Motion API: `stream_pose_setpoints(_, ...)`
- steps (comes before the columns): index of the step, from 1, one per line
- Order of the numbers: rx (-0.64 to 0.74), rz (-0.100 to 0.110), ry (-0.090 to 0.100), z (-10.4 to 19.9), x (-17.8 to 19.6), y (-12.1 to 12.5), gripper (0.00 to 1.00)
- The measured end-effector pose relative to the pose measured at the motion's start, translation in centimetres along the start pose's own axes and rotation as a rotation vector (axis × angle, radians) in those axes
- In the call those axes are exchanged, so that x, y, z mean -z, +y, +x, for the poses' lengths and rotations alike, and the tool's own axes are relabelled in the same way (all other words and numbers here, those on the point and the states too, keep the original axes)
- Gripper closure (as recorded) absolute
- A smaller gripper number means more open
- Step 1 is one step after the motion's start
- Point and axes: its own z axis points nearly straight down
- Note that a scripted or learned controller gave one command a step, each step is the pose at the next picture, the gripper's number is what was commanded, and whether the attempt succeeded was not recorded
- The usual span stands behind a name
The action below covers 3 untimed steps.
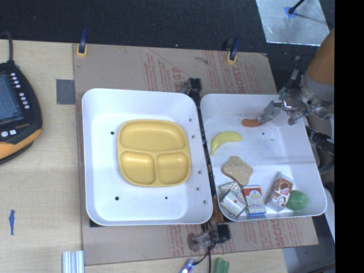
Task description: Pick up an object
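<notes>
The gripper (272, 114) hangs over the far part of the right bin (318, 178), and its two thin fingers look spread a little apart, nothing between them. The finger tips (265, 118) stand just beside the right end of a small red-orange sausage (250, 122); whether they touch it I cannot tell. The arm (321, 67) comes in past the bin's right rim, grey at the wrist and orange above.

All else is told from the right bin. On its floor, toward the middle wall and nearer than the sausage, lies a yellow banana (225, 140). Nearer still is a slice of toast (237, 169). Along the near rim sit a grey-and-white carton (232, 199), a red-and-white box (254, 200) just beside it, a tilted orange-and-white carton (280, 192), and a green ball (297, 200) touching that carton in the near right corner.

Left of the right bin, side by side with it, is the left bin (96, 152), bearing a yellow divided tray (153, 152) at its middle. Both bins rest on a brown board (142, 67), held by two clamps (82, 44) at its far edge, on a pale wooden bench (40, 209). Far left of the bins lies a pendant (16, 115), black with an orange rim. Beyond the bench the floor (170, 10) is dark, with a grey sheet (290, 13) on it behind the right bin.
</notes>
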Motion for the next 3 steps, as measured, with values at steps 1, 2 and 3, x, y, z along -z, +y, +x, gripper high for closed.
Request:
stream_pose_setpoints(1, 0.003, 0.004, 0.000, 4.7, -1.5, -9.3, 0.00)
stream_pose_setpoints(2, 0.003, 0.003, -0.001, 0.8, -2.1, -16.3, 0.00)
stream_pose_setpoints(3, 0.007, 0.003, -0.002, 0.7, -1.1, -16.3, 1.00)
